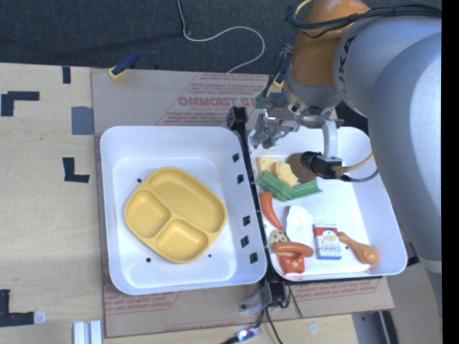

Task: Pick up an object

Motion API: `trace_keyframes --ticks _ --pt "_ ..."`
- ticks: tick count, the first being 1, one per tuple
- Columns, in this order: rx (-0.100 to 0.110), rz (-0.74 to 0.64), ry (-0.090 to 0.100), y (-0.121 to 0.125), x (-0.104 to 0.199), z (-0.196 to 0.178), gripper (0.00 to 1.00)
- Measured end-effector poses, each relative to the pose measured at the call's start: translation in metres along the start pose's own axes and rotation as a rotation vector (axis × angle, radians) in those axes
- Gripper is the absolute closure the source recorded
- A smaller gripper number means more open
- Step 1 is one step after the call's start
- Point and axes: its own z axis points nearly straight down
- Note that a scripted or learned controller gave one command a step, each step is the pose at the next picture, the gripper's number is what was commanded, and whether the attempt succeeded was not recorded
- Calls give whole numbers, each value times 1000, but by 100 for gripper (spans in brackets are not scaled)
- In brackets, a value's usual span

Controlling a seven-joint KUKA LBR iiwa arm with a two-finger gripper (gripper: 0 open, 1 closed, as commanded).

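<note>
My gripper (271, 132) hangs over the back left corner of the right bin (379, 213), just above a pile of toy food. Below it lie a yellow cheese-like piece (276, 169), a green bean pod (287, 186) and a brown round item (305, 165). Further forward are an orange carrot (268, 208), a white piece (299, 219), a red and white small box (327, 241), a brown drumstick (358, 247), a red hot dog (291, 249) and a red strawberry-like piece (292, 264). Nothing shows between the fingers.
The left bin (115, 213) holds a yellow divided plate (175, 213). A dividing wall with black clips (247, 192) separates the bins. The arm's large grey body (401, 99) covers the right bin's back right. A white cable (215, 31) lies behind the bench.
</note>
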Motion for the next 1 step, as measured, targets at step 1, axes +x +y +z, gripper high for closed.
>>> trace_keyframes --ticks 1 --pt "-3 -1 1 10 6 -10 100"
